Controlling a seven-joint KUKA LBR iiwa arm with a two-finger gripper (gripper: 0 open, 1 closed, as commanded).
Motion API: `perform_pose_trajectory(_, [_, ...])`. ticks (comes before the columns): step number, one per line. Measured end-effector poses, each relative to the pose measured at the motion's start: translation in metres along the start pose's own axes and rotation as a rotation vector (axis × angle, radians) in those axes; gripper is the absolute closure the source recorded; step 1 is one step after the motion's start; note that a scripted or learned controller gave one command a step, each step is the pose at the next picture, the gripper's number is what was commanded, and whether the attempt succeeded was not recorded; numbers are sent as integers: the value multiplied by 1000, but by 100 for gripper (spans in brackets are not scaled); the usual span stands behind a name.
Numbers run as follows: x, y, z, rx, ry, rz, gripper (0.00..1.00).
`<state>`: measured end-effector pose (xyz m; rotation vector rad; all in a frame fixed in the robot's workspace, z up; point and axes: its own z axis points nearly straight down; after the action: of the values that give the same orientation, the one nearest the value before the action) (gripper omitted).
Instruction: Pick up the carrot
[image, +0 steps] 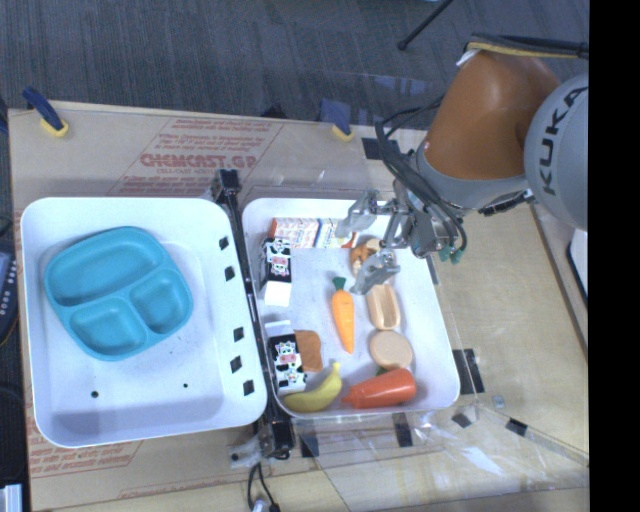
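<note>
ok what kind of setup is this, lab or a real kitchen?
Looks like a robot lab bench, not a kitchen: a KUKA arm with its pincer over a white bin of toy food, such as the carrot, on a clamped board.

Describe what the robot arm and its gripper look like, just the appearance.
The arm is bulky and rounded: a light grey shell with dark "KUKA" lettering running down its side, and a broad orange-brown band above the wrist. Below that sits a darker grey collar. Thin black cables loop around the wrist. The gripper is small, silvery bare metal with dark fittings, and a green bit shows on its side.
</note>
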<state>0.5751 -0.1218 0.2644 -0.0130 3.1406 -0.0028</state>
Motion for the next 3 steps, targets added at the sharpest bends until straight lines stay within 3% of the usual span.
perform_pose_trajectory(1, [-3, 8, 123, -5, 12, -36, 0])
perform_pose_trajectory(2, [58, 18, 174, -4, 7, -118, 0])
perform_pose_trajectory(3, [53, 19, 159, -1, -5, -127, 100])
